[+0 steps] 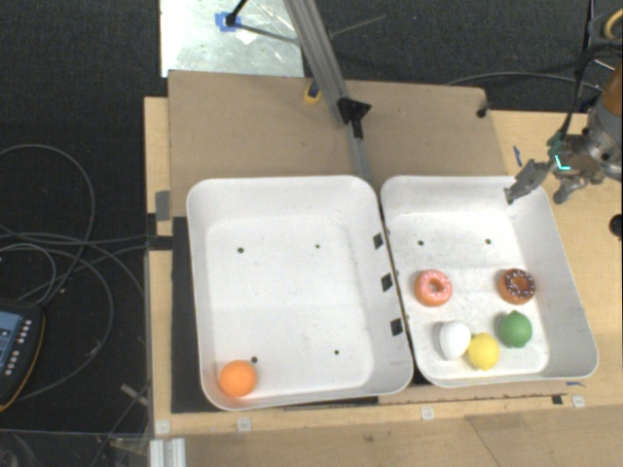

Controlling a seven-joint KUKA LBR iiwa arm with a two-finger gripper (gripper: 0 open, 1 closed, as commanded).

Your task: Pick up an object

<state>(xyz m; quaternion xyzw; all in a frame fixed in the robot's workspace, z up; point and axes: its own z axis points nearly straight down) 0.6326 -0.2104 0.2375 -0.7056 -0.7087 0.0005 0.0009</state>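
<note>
Looking down at a slant, you see a wooden bench (428,125) bearing two shallow white bins side by side; the left bin (282,222) holds an orange ball (238,378) in its near left corner; the right bin (458,212) holds five small items near its front: a pink-iced doughnut (433,288), a chocolate doughnut (517,285), a green ball (514,330), a yellow lemon (483,351) and a white egg-like piece (454,340); your gripper (541,187) hangs over that bin's far right corner, well apart from them, fingers spread, nothing between them.
</note>
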